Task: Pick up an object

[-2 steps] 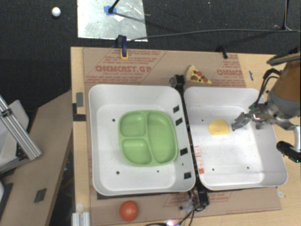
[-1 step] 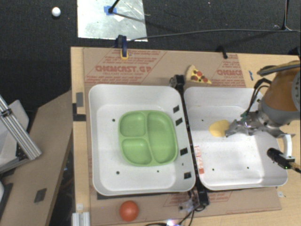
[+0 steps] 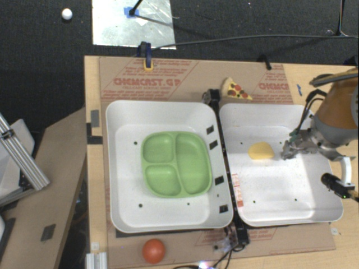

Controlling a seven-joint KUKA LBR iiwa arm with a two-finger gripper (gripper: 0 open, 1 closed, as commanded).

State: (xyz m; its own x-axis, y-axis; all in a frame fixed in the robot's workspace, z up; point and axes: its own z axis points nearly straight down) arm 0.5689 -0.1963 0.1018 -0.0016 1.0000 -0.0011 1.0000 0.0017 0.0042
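A small yellow object (image 3: 261, 151) lies in the right bin (image 3: 280, 200), toward its back left. My gripper (image 3: 290, 148) reaches in from the right and sits low just to the right of the yellow object, close to it. I cannot make out whether it touches the object. A green divided plate (image 3: 176, 163) lies in the middle of the left bin (image 3: 129, 206).
A toy pizza slice (image 3: 236, 89) lies on the board behind the right bin. A red-orange ball (image 3: 153, 250) sits on the board in front of the left bin. A blue-and-yellow clamp (image 3: 146, 55) stands at the board's back edge.
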